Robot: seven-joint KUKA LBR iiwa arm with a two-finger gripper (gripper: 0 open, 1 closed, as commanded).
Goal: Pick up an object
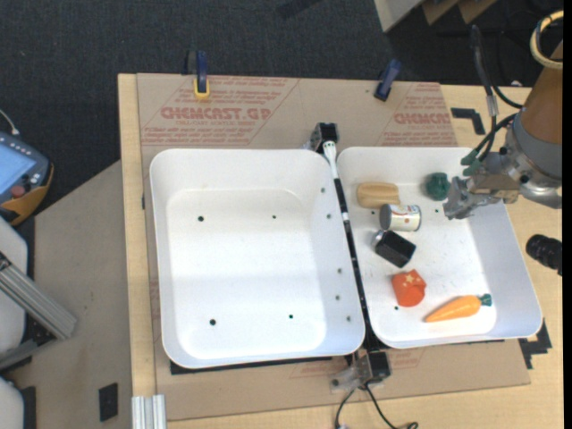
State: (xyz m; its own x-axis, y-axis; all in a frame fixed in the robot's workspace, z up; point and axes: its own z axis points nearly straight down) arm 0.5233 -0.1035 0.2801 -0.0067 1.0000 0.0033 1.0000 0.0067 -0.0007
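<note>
a: hazards, near to far?
b: carrot (458,307) and tomato (408,289) sit at the right bin (518,266) near edge. black block (394,248), can (400,216) crowd together: risk of double contact. tool (458,202) at far edge beside green piece (436,184); finger state indeterminate.

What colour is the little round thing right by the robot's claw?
Dark green, seen in the camera view.
</note>
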